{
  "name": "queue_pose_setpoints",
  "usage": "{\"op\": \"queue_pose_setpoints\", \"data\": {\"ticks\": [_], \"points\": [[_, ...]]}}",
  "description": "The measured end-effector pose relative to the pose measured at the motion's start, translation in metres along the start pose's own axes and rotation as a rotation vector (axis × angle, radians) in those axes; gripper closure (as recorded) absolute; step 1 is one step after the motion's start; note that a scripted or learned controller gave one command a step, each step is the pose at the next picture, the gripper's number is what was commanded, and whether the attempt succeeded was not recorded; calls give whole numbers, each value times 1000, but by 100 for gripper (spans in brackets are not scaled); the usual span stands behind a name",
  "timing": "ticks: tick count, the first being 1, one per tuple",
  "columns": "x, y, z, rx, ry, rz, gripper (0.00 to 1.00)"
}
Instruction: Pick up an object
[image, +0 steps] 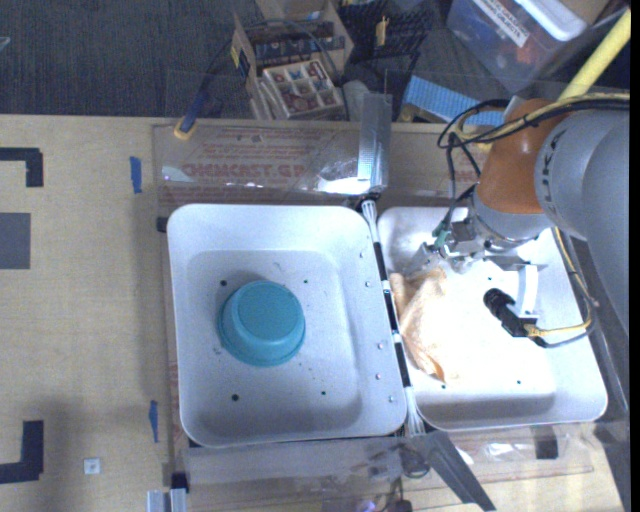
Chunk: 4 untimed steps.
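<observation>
The pale wooden bench (80, 330) fills the left and lower part of the frame and carries two shallow white plastic bins side by side, their rims touching along the middle. The left white bin (200, 235), squarish with rounded corners and a smooth, faintly speckled floor, holds a teal round plastic bowl (262, 322) lying upside down left of the bin's centre, its flat base facing up and its wider rim on the floor. The right white bin (570, 400), brightly lit so that its floor looks washed out, holds a crumpled translucent orange-tan plastic bag or wrapper (425, 320) against its left wall, soft and wrinkled with no fixed shape. The grey metal arm with its glossy orange band (515, 170) comes in from the upper right of the frame and bends down over the upper part of the right bin. Its tool (452, 250) sits low at the upper edge of the crumpled wrapper, just beside or touching it; whether it is spread or closed I cannot tell, since the wrist housing and glare hide that part. A black cable with a small black fitting (505, 310) and a yellow lead hangs from the arm over the middle of the right bin. Behind the bins, in the upper centre, lies a clear shiny plastic sheet with red print (260, 165).
</observation>
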<state>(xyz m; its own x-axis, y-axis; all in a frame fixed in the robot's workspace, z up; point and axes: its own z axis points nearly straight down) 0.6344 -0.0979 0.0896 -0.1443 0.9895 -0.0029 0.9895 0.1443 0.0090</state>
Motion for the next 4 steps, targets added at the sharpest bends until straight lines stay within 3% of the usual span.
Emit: {"op": "queue_pose_setpoints", "data": {"ticks": [1,2,3,4], "points": [[1,2,-12,-7,1,-1,100],[1,2,-12,-7,1,-1,0],[-2,-9,-1,-1,3,83,0],[38,-4,-96,6,2,-10,0]]}}
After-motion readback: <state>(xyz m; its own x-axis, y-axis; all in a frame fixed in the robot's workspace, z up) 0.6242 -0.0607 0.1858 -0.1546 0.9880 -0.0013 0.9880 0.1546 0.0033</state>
